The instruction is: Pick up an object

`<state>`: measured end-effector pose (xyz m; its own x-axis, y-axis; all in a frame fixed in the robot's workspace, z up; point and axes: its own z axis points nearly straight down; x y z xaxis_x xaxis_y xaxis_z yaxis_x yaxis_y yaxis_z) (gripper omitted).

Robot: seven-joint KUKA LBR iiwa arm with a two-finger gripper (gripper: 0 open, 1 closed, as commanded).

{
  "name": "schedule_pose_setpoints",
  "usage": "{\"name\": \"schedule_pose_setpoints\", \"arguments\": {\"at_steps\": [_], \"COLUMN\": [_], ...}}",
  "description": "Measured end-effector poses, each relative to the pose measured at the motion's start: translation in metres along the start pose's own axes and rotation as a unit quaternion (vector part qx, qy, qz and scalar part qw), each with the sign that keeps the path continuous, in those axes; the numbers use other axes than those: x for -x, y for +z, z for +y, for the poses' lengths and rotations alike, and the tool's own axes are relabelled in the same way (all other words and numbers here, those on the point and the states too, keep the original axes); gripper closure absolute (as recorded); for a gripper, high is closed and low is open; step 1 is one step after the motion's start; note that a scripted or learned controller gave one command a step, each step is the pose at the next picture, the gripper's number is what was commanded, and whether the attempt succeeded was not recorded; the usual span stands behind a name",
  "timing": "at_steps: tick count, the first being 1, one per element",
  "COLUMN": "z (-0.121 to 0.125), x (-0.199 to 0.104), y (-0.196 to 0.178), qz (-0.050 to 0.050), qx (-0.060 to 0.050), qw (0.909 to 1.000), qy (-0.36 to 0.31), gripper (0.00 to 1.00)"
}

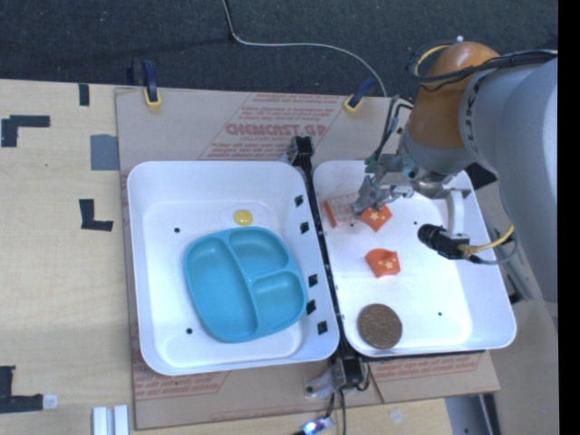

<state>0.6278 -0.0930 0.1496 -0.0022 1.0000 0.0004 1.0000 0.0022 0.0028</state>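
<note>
The right-hand bin (pixel 485 320), a shallow white plastic tray with rounded corners and a smooth matte floor, serves as the landmark. Over its upper-left part hangs the gripper (pixel 373 199), a cluster of grey metal links below the arm's glossy orange band (pixel 444 93); its tips come down right at an orange block (pixel 376 216), a small cube-like piece with a pale mark on its face. Whether the tips are spread or closed, and whether the block sits between them, cannot be told, since the metal parts blur together there. Just left of that block, near the bin's left wall, lies a pale, translucent-looking piece with an orange edge (pixel 332 211). Nearer the bin's middle rests a second orange block (pixel 383 263), also blocky with a light spot on top. Toward the bin's lower-left corner lies a flat brown disc (pixel 380 325), round with a dull, grainy surface. Left of this bin, in the neighbouring white bin (pixel 149 193), sits a smooth blue plate (pixel 245 284) divided into three compartments, with a small yellow round piece (pixel 243 217) just above it.
</note>
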Motion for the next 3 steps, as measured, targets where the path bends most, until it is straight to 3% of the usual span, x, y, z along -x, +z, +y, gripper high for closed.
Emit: {"name": "schedule_pose_setpoints", "arguments": {"at_steps": [2,3], "z": [0.004,-0.004], "x": [0.002,-0.053], "y": [-0.088,-0.095], "qz": [0.000,0.001], "qx": [0.000,-0.002], "qw": [1.0000,1.0000], "qy": [0.000,-0.002], "gripper": [1.00,1.00]}}
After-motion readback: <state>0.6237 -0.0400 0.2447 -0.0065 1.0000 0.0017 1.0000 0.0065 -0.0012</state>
